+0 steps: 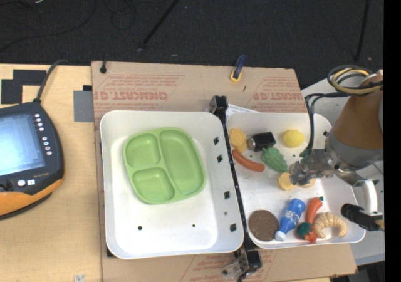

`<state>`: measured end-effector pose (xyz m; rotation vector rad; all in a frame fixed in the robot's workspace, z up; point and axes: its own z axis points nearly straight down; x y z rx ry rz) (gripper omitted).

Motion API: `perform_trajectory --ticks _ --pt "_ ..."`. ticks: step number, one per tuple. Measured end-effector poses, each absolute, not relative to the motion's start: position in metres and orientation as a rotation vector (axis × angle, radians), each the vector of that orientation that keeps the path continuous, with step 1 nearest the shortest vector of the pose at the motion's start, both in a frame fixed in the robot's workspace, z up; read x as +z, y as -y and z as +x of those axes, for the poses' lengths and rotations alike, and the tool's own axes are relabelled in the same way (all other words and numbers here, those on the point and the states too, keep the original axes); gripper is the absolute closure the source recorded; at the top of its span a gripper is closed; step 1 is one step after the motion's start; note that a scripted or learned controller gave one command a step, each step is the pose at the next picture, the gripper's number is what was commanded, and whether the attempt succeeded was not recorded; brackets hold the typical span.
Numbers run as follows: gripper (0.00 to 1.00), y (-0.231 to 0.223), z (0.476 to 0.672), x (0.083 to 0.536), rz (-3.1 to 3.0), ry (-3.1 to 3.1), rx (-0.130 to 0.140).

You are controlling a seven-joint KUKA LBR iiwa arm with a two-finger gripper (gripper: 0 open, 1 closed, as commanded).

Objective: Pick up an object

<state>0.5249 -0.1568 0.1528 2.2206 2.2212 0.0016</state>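
Near edge of right bin point(357, 235): brown disc point(264, 224), blue bottle point(289, 216), toy carrot point(312, 212) and a pale curled croissant-like piece point(330, 224) packed close together, little room between them.

Mid-bin: gripper point(303, 174) low over the toys, just beside a small yellow piece point(286, 181). Cannot tell finger state; nothing visibly between them. Judgement: pick not done, lift still to come.

Beyond: green leafy toy point(273, 158), red sausage point(248, 161), black block point(262, 140), lemon point(292, 138). Bare floor near the far-right wall.

Left bin point(113, 174) holds only a green divided tray point(165, 165); open floor all round it. Divider between bins is the edge to clear.
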Motion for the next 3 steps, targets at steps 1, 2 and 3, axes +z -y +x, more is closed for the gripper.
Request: perform_trajectory --ticks 1,2,3 --pt "1.0 0.161 0.528 0.216 2.218 -2.22 0.003" --pt "1.0 0.162 0.528 0.228 2.221 -2.223 0.0" --pt "1.0 0.118 0.519 0.232 2.221 -2.228 -0.001"
